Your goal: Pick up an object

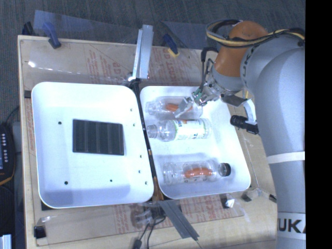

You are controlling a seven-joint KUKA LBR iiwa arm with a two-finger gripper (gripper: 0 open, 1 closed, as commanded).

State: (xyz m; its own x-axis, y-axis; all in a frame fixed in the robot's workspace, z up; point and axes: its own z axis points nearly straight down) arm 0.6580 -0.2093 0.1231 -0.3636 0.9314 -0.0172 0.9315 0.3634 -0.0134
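Hovering over the far end of the right bin (236,154), the gripper (196,98) sits just above the cap end of the top bottle (167,107), which lies crosswise with its long axis running left to right. That bottle stretches away to the gripper's left; the middle bottle (179,129) lies parallel just nearer the camera (a third (194,171) rests well apart, near the front wall). Whether the tool is spread or pinching anything I cannot tell. A grasp would likely want closing across the bottle's narrow width.
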